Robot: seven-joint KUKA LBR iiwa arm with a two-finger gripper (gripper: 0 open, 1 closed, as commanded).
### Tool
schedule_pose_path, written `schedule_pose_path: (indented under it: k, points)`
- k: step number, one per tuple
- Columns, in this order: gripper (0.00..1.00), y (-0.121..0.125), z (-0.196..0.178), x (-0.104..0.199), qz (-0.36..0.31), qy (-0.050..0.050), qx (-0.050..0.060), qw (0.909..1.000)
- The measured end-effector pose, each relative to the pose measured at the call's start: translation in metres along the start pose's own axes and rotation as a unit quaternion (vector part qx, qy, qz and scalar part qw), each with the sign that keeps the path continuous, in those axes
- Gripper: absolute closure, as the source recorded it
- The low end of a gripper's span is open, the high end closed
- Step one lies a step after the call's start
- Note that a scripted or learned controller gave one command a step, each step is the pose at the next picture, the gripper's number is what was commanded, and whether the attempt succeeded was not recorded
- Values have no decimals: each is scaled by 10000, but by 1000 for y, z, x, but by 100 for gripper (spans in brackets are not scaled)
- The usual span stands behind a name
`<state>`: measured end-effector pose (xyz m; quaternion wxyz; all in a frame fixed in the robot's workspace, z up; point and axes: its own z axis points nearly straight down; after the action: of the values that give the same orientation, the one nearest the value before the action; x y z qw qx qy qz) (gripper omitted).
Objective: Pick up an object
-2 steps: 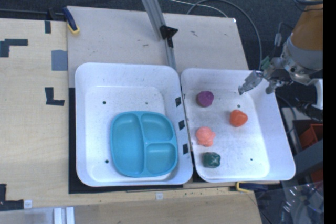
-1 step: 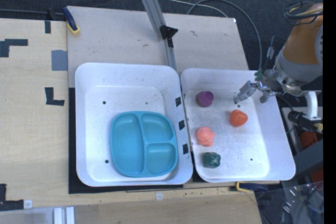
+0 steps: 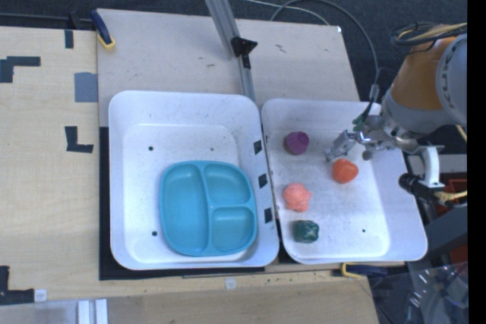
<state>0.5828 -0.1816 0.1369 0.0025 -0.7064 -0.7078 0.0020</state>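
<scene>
Four small objects lie in the right bin (image 3: 380,239): a purple ball (image 3: 296,142), an orange-red ball (image 3: 345,171), a pink lump (image 3: 297,196) and a dark green block (image 3: 306,231). My gripper (image 3: 351,147) hangs over the bin's upper right part, just above the orange-red ball and to the right of the purple ball. Its fingers (image 3: 335,149) are spread apart with nothing between them.
The left bin (image 3: 129,117) holds a light blue divided plate (image 3: 206,207). A slanted metal pole (image 3: 220,0) runs from the top of the view down to the seam between the bins. A cable loops behind the right bin.
</scene>
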Motion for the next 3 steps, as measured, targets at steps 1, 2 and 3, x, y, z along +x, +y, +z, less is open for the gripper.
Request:
schedule_pose_path:
  k: [1,2,3]
  points:
    - [100,1,-13,0,-7,-3,-20,10000]
    - [100,-9,-60,2,4,-5,-29,10000]
    - [100,-8,-116,-8,3,-16,-58,10000]
